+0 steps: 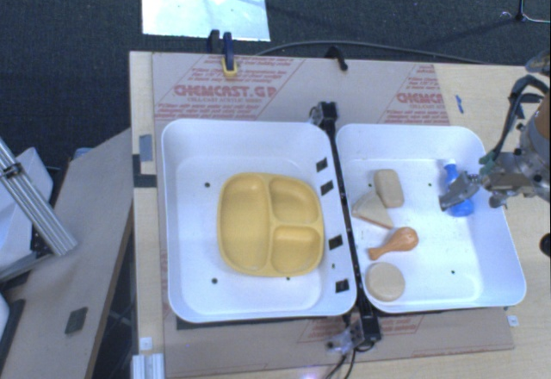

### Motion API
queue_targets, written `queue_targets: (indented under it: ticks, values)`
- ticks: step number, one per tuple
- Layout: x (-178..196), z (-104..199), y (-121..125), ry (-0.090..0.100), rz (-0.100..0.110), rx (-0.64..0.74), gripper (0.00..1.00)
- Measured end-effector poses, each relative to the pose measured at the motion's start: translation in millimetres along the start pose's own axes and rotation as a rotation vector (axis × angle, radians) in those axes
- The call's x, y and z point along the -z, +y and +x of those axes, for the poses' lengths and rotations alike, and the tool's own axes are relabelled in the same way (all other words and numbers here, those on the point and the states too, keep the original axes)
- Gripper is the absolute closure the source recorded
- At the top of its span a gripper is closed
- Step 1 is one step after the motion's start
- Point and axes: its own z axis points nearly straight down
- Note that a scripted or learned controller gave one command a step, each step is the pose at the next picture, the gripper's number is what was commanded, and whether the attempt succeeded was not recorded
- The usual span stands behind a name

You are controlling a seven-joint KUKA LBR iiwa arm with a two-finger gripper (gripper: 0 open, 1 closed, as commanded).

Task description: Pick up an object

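Blue object (459, 196), one, beneath gripper (454, 193); grip state unclear; four food pieces (388, 188) nearby; one yellow tray (269, 224).

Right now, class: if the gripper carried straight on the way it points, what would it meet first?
The gripper points leftward at the blue object directly at its tip, so probably that first; depth is unclear from above.

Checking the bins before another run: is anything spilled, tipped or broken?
Nothing stands out. The yellow divided plate lies flat in the left white bin; the tan toy foods lie loose in the right white bin.
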Motion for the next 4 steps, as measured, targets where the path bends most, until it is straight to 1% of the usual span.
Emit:
queue_targets:
  ticks: [1, 2, 3, 4]
  values:
    - [5, 0, 2, -0.002, -0.01, 0.003, 0.0]
    - [-36, 1, 4, -0.001, -0.008, 0.001, 0.0]
    - [-98, 0, 3, 0.0, -0.006, 0.001, 0.0]
    - [-154, 7, 10, -0.001, -0.01, 0.002, 0.0]
